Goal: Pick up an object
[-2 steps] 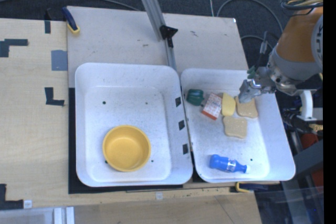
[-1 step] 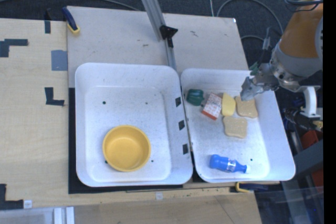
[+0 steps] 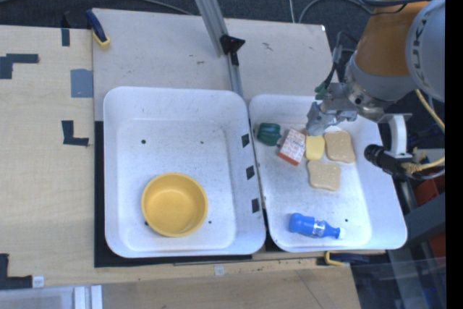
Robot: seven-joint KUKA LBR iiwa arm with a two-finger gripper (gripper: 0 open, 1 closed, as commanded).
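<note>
Crowding the grey two-finger gripper (image 3: 318, 128) from below, the small yellow block (image 3: 315, 147) touches a tan bread-shaped piece (image 3: 339, 146). Finger state: cannot tell. A descent risks straddling both, causing a slip.

Bowl (image 3: 174, 204) in left bin (image 3: 123, 112); bottle (image 3: 312, 226) right bin (image 3: 383, 221).

Yellow block (image 3: 315, 147) flat in right bin (image 3: 383, 228)

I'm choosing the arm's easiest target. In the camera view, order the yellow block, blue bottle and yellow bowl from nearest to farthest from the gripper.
Measured from the gripper in the camera view:
1. Yellow block, right bin, just below the gripper.
2. Blue bottle, right bin, near its front edge.
3. Yellow bowl, left bin, front part.
</note>
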